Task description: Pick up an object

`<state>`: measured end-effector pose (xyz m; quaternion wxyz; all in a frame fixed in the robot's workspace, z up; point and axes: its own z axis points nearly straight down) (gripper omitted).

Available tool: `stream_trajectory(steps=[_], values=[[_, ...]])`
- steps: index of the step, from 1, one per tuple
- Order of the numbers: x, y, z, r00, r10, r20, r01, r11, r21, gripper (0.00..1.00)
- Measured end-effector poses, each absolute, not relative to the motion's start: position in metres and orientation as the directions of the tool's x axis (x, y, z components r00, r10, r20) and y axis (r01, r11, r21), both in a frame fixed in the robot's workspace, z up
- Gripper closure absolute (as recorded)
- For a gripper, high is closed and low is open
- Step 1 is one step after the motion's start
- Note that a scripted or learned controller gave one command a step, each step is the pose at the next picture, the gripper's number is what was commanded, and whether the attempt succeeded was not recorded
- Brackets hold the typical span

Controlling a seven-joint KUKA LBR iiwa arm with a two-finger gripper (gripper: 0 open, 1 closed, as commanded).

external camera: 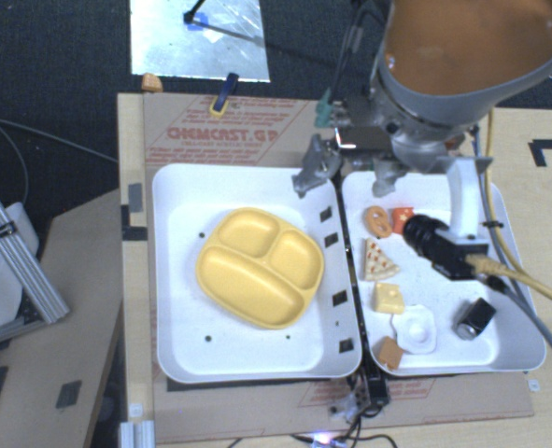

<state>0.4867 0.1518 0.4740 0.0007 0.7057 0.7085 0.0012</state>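
1. Approach is the step in hand: the two-finger gripper point(347, 177) hangs over the far edge of the bins, about where the two meet, and nothing has been lifted.
2. Its grey fingers point(308, 174) are spread apart with nothing between them.
3. Candidates to pick lie in the right shallow white plastic bin point(516, 339), strung along its left side: a small orange ring-shaped toy pretzel point(378, 220) touching a red piece point(403, 217), then a flat triangular toy pizza slice point(380, 261), a pale yellow cheese-like block point(389, 298), a glossy white fried-egg shape point(416, 329) and a brown lump point(389, 352).
4. A short black cylinder point(474, 317) lies apart, toward the right wall.
5. The left white bin point(168, 250) holds a smooth yellow plastic tray with three compartments point(260, 266) (probably too broad for these fingers).
6. Next, I judge, the gripper has to travel toward the near side, centre on one piece and descend; the flat slice offers little edge, so the block or the cylinder looks the easier grip.
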Motion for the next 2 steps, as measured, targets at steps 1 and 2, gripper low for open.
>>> stream_trajectory(steps=[1, 2], values=[[0.487, 0.152, 0.484, -0.009, 1.0, 0.002, 1.0, 0.009, 0.005, 1.0], [0.488, 0.153, 0.496, -0.014, 1.0, 0.003, 1.0, 0.014, 0.008, 1.0]])
